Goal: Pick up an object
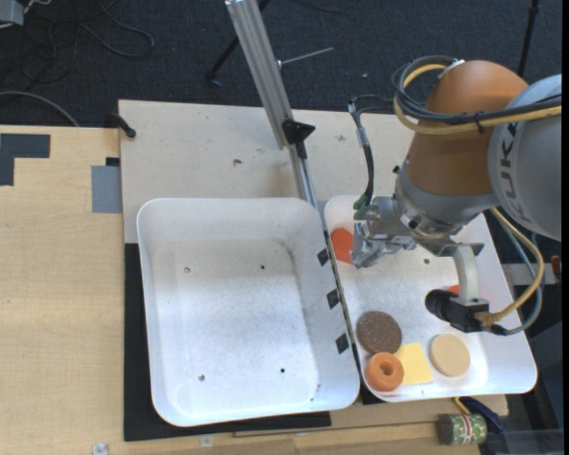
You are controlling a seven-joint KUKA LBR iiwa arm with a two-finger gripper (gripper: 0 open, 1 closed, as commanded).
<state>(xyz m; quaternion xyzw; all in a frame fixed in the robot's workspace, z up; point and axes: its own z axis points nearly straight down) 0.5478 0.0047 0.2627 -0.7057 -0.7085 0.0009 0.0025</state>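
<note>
My gripper (364, 250) is low in the right bin (512, 373), near its far left corner. A red-orange object (341, 244) lies just left of the gripper, touching or very close to it; I cannot tell whether it sits between the fingers. Toward the bin's front lie a dark brown round disc (378, 331), an orange ring (386, 372), a yellow flat piece (416, 363) and a tan round disc (449, 355).
The left bin (228, 306) sits beside the right one, with a few dark specks on its floor. A slanted metal rail (266, 74) rises behind the bins. The arm's bulk hangs over the right bin's far half.
</note>
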